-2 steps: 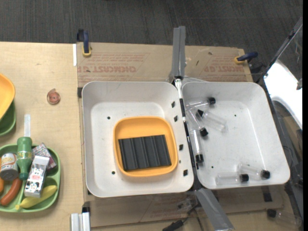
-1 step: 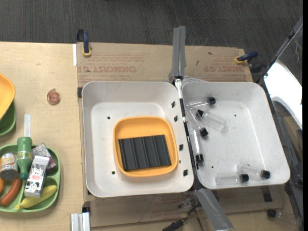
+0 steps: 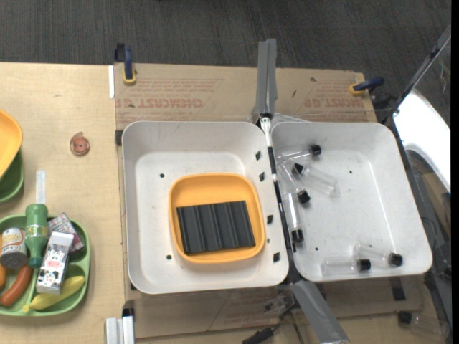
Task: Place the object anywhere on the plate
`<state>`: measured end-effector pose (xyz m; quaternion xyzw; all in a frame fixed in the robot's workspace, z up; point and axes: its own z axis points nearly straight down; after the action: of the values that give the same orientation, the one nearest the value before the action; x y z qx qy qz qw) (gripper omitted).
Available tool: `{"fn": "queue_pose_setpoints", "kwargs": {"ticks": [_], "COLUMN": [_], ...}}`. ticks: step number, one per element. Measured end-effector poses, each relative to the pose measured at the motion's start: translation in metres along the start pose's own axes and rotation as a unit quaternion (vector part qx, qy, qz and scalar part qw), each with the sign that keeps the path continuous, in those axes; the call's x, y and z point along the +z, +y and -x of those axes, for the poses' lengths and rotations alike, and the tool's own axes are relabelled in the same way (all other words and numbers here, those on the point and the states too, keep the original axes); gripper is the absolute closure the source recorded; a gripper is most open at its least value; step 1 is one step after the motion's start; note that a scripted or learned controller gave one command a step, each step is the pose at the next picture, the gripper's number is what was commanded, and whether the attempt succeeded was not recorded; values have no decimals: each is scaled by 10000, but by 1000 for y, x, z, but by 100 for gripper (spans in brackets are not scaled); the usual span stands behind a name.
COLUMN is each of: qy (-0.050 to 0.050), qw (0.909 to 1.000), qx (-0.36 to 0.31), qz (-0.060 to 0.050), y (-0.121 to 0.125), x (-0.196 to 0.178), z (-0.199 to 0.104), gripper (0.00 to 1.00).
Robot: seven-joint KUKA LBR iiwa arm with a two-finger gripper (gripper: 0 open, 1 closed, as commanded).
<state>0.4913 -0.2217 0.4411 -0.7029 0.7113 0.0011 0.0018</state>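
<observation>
Where brown cardboard point(image 3: 237, 95) lies under the two bins, shows red print along the far edge, upside down and too faint to read with any trust. On the small carton point(image 3: 51, 264) at the left, dark marks on white, too small to make out.

Cannot tell whether the claw is apart or together, so places below are given by the bins.

In the left bin point(image 3: 140, 192), smooth white plastic with rounded corners, sits an orange plate point(image 3: 215, 186), a soft-cornered square with a raised rim. Flat on the plate, lying well inside the rim: a black ribbed slab point(image 3: 216, 226), matte, rectangular, with long grooves running front to back.

In the right bin point(image 3: 401, 192), same white plastic, lie several clear tubes with black caps point(image 3: 314, 150), scattered near the dividing edge and the near wall.

Between the bins at the far side, stands a grey metal bar point(image 3: 267, 77). Clipped to the cardboard's far corners: two blue and yellow clamps point(image 3: 127, 67).

Left on the wooden table point(image 3: 57, 106): a green tray point(image 3: 75, 292) of toy food, with a green bottle point(image 3: 35, 229), plus an orange bowl point(image 3: 7, 145) and a small pink disc point(image 3: 79, 144).
</observation>
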Motion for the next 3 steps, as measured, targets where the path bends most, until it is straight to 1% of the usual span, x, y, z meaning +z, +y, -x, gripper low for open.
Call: {"fn": "queue_pose_setpoints", "kwargs": {"ticks": [1,2,3], "qy": [-7,1,-9], "qw": [9773,9079,8558], "qx": [-2119,-4191,-5172], "qz": [7,-4,-5], "y": [12,12,-23], "x": [0,0,1], "z": [0,13,4], "gripper": [0,0,0]}}
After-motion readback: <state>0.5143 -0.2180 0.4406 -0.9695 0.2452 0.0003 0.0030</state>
